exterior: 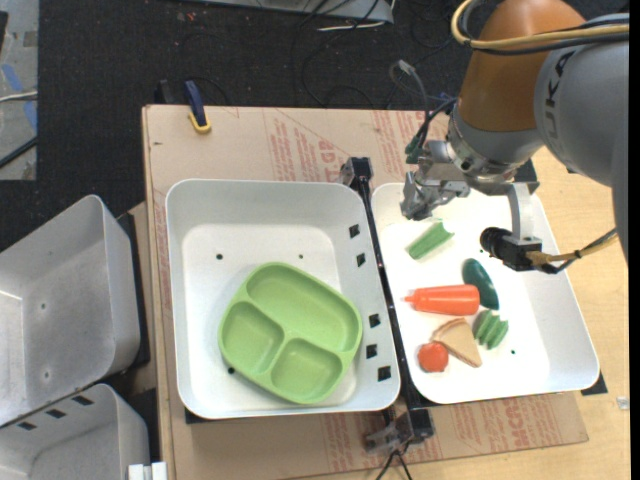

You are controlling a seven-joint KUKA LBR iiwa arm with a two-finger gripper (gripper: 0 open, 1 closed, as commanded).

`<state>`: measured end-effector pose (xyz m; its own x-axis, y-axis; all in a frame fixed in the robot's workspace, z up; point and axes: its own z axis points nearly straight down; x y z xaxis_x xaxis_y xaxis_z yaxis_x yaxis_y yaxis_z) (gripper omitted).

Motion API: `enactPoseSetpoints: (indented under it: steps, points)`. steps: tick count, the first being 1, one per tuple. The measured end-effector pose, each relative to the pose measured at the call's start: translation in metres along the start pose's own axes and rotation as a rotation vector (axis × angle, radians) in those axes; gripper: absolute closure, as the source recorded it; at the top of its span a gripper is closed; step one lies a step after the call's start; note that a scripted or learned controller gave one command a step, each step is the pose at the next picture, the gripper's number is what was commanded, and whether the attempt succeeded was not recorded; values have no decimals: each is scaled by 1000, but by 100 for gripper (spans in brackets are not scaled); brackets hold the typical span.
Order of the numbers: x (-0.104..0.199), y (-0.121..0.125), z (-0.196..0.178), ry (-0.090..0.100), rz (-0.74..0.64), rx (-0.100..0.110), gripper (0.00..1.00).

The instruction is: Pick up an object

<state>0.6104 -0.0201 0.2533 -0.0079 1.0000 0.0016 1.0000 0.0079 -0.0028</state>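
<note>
With its finger gap too blurred to tell, the gripper [416, 206] is hovering just beside the light green block [430, 240].

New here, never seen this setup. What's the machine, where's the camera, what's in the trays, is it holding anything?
One fixed camera looks down at a slant on a bench with two shallow white bins. The grey arm with the orange band is a robot arm reaching in from the right; its gripper hangs over the back of the right bin. The left bin holds a green divided plate. The right bin holds toy food: a light green piece just below the gripper, an orange carrot, a dark green piece, a small green ridged piece, a tan wedge and a red piece. I see nothing held between the jaws.
</note>
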Motion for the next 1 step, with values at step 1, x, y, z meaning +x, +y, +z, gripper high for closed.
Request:
enactPoseSetpoints:
  steps: [1]
  points:
    - [57,13,0,0,-1,-5,100]
